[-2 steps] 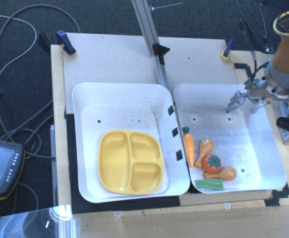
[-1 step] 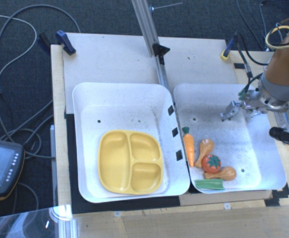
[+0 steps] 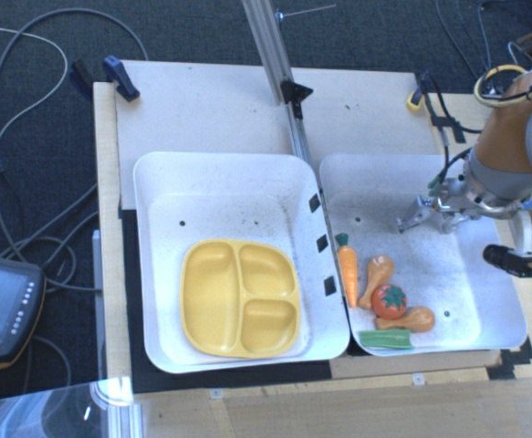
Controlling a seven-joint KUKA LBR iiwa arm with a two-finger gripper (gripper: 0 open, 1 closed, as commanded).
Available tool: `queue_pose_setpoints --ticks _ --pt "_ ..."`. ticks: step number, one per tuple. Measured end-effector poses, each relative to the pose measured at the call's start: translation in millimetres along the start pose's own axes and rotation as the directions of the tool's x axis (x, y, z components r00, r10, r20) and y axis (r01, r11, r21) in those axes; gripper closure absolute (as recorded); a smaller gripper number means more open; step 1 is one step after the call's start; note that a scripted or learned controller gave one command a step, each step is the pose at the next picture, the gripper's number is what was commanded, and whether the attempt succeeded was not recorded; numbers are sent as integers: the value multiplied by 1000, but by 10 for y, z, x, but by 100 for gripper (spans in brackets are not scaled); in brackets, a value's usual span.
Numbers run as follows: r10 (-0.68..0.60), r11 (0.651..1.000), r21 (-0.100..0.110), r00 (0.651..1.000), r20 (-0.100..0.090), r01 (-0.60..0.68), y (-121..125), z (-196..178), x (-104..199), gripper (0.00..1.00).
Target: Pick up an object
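In the right bin [image 3: 448, 272], near its front left corner, lie an orange carrot [image 3: 348, 275], a red tomato [image 3: 390, 300], two tan-orange gourd-like toys [image 3: 377, 274] [image 3: 415, 319] and a green pod [image 3: 385, 338]. My gripper [image 3: 418, 219] hangs over the upper middle of that bin, pointing left, above and right of the toys. Its fingers look spread with nothing between them.
The left bin [image 3: 220, 190] holds a yellow divided tray [image 3: 241, 297]. A metal pole [image 3: 270, 35] runs down to the seam between the bins. Cables and a blue clamp [image 3: 119, 76] lie around the bench edges.
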State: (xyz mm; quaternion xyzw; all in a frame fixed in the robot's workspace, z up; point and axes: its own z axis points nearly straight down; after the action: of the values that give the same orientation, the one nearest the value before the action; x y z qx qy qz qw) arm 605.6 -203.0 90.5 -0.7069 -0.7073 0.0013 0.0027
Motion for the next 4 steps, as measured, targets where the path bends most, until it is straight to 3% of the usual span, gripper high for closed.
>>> queue_pose_setpoints --ticks 1,3,4 --pt "-1 1000 -6 1000 1 1 16 -139 1 100" --pt "-1 1000 -14 1000 4 1 -69 -1295 10 100" --pt "-1 1000 -12 1000 4 1 -58 -1589 11 100"
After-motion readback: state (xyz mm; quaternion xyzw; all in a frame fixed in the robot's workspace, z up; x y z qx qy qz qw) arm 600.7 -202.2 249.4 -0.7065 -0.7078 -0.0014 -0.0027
